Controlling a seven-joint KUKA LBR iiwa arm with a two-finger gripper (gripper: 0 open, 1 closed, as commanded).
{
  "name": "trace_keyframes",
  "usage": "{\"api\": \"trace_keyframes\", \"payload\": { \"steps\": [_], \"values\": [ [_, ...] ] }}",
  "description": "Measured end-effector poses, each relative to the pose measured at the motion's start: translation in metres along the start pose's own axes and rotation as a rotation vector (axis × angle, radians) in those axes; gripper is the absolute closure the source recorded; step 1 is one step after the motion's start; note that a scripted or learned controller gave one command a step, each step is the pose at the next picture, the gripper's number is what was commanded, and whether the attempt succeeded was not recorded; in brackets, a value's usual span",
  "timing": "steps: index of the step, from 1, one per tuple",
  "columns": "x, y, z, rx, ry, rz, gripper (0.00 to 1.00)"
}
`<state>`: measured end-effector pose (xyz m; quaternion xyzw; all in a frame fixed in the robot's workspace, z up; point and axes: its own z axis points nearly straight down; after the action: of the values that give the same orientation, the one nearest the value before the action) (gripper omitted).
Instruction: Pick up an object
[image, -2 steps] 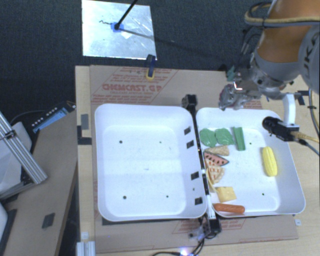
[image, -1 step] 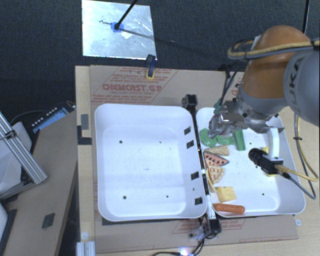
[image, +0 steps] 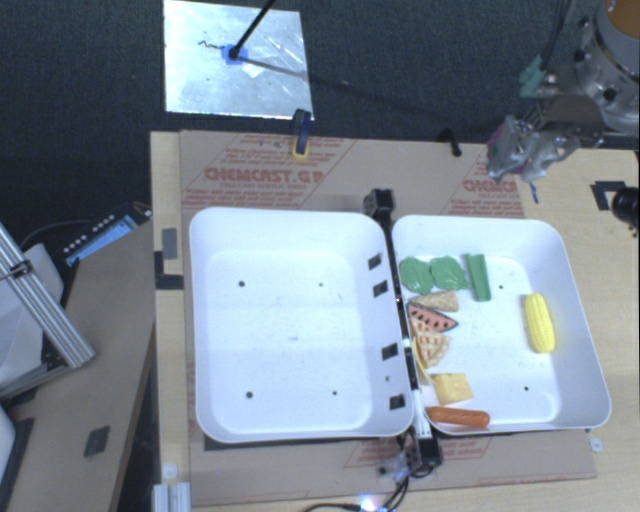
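Above right bin (image: 575, 300), hand (image: 515, 155) touches nothing.

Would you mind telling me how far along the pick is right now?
Nothing looks picked yet. The gripper sits above the bench, beyond the right bin's far edge. The corn cob, carrot and other toy foods lie in that bin. Reaching in, grasping and lifting all remain.

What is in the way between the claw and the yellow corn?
Nothing visible. The claw hangs above the bench beyond the right bin's far rim, and the corn lies alone on bare floor, apart from the other toy foods.
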<state>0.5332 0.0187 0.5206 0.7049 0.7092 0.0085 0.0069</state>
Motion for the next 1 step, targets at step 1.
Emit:
{"api": "trace_keyframes", "payload": {
  "steps": [1],
  "values": [
    [-0.1076,0.0346,0.0041,0.018,-0.006,0.013,1.0]
  ]
}}
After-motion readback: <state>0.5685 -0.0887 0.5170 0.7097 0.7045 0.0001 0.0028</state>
